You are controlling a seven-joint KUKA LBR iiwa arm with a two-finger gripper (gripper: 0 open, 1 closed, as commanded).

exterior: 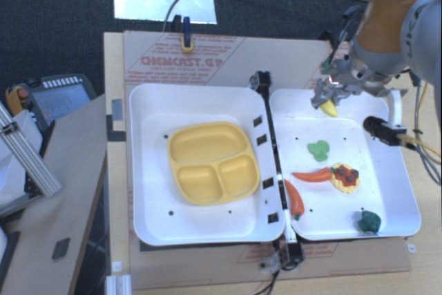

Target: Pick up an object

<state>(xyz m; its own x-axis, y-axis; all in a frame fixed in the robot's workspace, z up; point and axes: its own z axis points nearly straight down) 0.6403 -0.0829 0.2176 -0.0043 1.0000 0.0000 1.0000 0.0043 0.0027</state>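
You are looking at what seems a robotics lab: a grey-and-orange industrial arm point(394, 17) over two shallow white plastic bins point(148, 169) clamped to a cardboard-covered bench point(228, 55), a grey handheld control pendant point(59, 99) left, dark carpet point(55, 3) beyond.

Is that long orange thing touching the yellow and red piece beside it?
Touching: in the camera view, the orange piece's right tip meets the yellow and red piece's left edge, no white showing between.

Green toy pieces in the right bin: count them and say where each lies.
2. A light green leafy piece lies near the right white bin's middle; a dark green broccoli-like piece sits in its near right corner. The arm could hide others at the far end.
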